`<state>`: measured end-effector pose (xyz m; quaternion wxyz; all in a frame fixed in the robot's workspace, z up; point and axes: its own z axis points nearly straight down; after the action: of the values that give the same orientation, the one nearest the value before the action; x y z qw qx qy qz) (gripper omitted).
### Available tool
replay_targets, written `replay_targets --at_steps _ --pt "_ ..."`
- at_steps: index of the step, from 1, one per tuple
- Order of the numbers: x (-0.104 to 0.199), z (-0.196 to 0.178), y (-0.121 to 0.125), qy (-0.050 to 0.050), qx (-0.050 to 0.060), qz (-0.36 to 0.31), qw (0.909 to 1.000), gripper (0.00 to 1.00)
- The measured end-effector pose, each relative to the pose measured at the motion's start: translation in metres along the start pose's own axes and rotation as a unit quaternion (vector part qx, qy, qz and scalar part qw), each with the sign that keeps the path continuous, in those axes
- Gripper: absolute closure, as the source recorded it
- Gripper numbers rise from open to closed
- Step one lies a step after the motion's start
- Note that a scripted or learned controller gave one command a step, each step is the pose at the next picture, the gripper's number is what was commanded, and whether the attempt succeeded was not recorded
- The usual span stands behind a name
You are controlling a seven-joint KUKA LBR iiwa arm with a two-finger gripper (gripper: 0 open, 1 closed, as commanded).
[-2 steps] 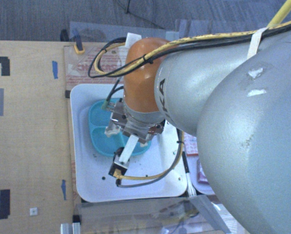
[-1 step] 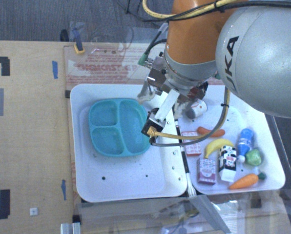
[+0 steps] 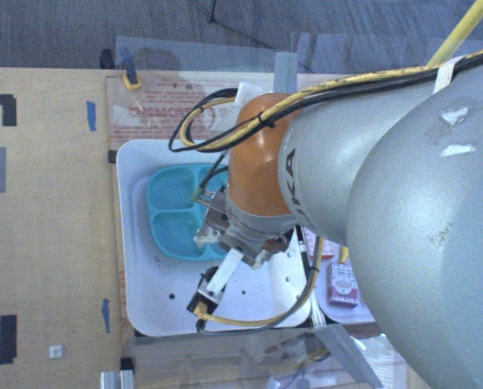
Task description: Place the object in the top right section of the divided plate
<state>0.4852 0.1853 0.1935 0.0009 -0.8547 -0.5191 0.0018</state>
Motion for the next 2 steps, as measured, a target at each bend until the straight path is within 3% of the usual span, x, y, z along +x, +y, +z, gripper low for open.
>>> replay_targets --at_steps 1,2 --pt "-0.001 -0.009 0.002 0.0 0.0 0.003 1.0 1.0" --pt "0.017 -0.073 0.066 0.001 -0.001 -0.062 0.9981 1.0"
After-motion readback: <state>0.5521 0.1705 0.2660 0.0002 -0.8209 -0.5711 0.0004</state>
